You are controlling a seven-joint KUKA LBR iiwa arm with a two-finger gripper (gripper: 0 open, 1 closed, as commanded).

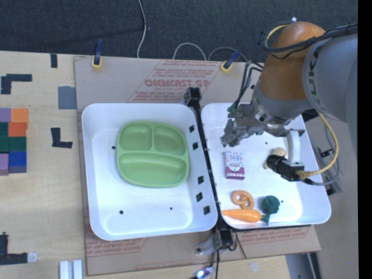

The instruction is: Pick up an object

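just below fingers (231, 138), apparently apart: small packet (234, 164).

A single fixed camera looks down at a slant on the desk (40, 214) from moderate height, taking in both white bins: one (93, 173) well to the left of the end effector (231, 137), the other (311, 205) beneath it. The arm (325, 68) enters from frame right.

Bare floor lies open in the right bin (311, 211) between the small carton (235, 164) and the pretzel (242, 199); the carrot (243, 215) crowds the near wall, the gripper (232, 136) overhangs the carton.
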